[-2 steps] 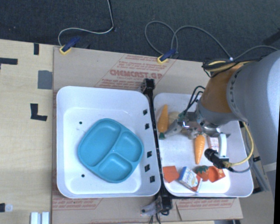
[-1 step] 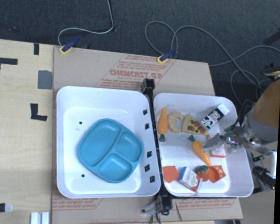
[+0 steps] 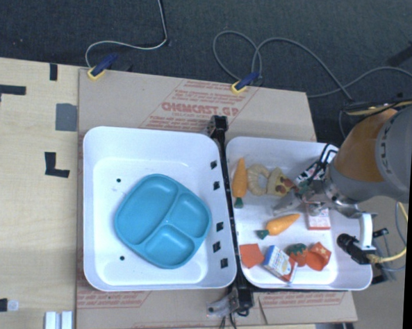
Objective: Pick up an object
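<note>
The right bin [image 3: 338, 281] holds several toy foods. An orange carrot [image 3: 282, 223] lies in its middle. A longer orange piece [image 3: 239, 177] stands against the left wall, with a beige ring-shaped piece [image 3: 260, 179] beside it. Along the front lie an orange-red block [image 3: 250, 255], a small white and blue box [image 3: 279, 262] and a red piece with green [image 3: 314, 256]. A small white and red box [image 3: 319, 220] sits right of the carrot. My gripper [image 3: 296, 191] is low in the bin, just above the carrot and beside a beige piece [image 3: 280, 181].
The left bin [image 3: 99, 147] carries a light blue divided plate [image 3: 162, 220]. The arm's orange band [image 3: 364, 145] and grey wrist hang over the right bin's right wall. Black clips join the bins along the shared wall [image 3: 221, 196]. Cables lie on the dark floor behind.
</note>
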